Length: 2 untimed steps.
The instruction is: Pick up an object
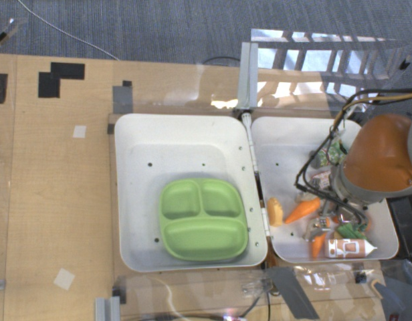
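Gripper, mine, hangs over the right bin above a tapered orange carrot, perhaps touching it; whether it grasps anything I cannot tell.

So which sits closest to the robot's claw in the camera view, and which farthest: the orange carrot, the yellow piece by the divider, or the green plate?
1. Carrot, right bin, just left of the gripper.
2. Yellow piece, right bin, by the divider.
3. Green plate, left bin.
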Motion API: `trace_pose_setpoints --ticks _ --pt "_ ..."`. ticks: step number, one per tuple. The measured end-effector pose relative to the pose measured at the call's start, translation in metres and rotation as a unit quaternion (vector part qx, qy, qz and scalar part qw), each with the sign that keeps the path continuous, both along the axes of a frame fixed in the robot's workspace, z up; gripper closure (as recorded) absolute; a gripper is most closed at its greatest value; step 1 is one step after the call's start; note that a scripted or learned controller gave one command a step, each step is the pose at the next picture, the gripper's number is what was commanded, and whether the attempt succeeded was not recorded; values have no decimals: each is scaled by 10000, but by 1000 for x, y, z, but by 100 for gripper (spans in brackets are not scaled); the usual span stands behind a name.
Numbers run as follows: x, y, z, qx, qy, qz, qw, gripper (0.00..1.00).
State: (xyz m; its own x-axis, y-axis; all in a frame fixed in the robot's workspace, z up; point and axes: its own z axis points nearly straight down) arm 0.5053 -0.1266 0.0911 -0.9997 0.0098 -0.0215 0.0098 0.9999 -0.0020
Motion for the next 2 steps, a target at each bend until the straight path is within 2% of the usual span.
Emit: trace_pose_setpoints --ticks 1,2 --pt "53 37 -1 7 14 25 10000 0" --pt "-10 26 0 8 9 -221 9998 0"
